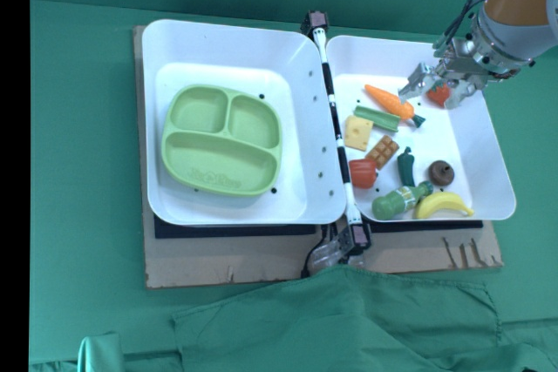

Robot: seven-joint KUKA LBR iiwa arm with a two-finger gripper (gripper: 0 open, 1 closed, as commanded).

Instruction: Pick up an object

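A green cloth covers the bench (pixel 78 187), and on it sit two shallow white bins side by side, the left bin (pixel 174 39) holding a pale green divided plate (pixel 222 139) and the right bin (pixel 488 152) holding toy foods. The gripper (pixel 449 83) hangs over the right bin's far corner, at about one o'clock from that bin's centre, and a small red-orange piece (pixel 438 95) shows directly beneath it; whether it is pinched or merely lying under the claw cannot be judged, nor can I tell if the claw is spread or pressed together. The nearest clear candidate, a carrot (pixel 390 101), lies just beside the claw toward nine o'clock, its long axis running from ten to four o'clock. The banana (pixel 443 205) and the other pieces lie farther off, toward six o'clock
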